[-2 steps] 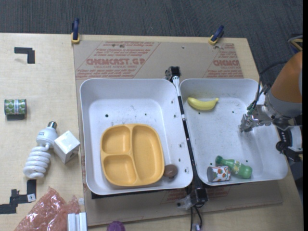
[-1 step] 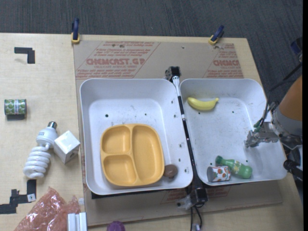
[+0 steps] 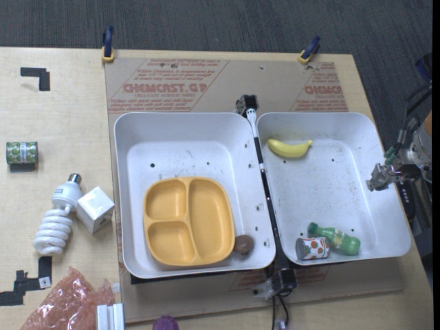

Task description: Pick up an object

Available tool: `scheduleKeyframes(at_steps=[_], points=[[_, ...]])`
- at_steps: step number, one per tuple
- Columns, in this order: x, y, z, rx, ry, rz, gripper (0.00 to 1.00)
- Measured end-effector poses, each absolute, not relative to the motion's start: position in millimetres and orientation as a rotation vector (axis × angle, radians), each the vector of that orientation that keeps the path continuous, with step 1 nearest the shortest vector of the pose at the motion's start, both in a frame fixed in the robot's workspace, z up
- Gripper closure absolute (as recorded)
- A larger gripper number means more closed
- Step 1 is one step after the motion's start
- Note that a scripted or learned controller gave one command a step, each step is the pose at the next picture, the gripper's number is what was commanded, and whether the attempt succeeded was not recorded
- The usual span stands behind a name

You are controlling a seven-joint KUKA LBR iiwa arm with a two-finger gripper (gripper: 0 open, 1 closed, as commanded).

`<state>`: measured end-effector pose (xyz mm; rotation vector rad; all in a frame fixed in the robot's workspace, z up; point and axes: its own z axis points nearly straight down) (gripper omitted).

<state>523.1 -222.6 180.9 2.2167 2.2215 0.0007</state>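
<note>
While the arm enters from the right edge of the frame, its tool [image 3: 382, 178] sits over the right rim of the right bin [image 3: 357, 126], about mid-height in the picture; whether it is wide or narrow I cannot tell, and nothing shows between its tips. Inside that bin, a banana [image 3: 289, 147] lies near the upper left corner, well apart from the tool. Along the bin's lower edge, a green bottle [image 3: 335, 238] lies on its side, and a small can with a red and white label [image 3: 313, 248] lies just beside it on the left.

At the centre of the frame, the left bin [image 3: 179, 133] carries a yellow divided plate [image 3: 188, 220] with three compartments, and a small brown round object [image 3: 243, 244] touches the plate's lower right rim.

On the table [image 3: 62, 108] at the left of the frame, a green can [image 3: 21, 153] lies on its side, a spiral light bulb [image 3: 58, 216] rests below it, and a white cube [image 3: 95, 209] sits just beside the bulb. A red mesh bag [image 3: 65, 301] fills the lower left corner.
</note>
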Motion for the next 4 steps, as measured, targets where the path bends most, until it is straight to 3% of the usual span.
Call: scheduleKeyframes(at_steps=[1,4], points=[[574.2,-222.2,92.6,2.218,2.222,0.0,0.0],[574.2,-222.3,92.5,2.218,2.222,-0.001,0.0]])
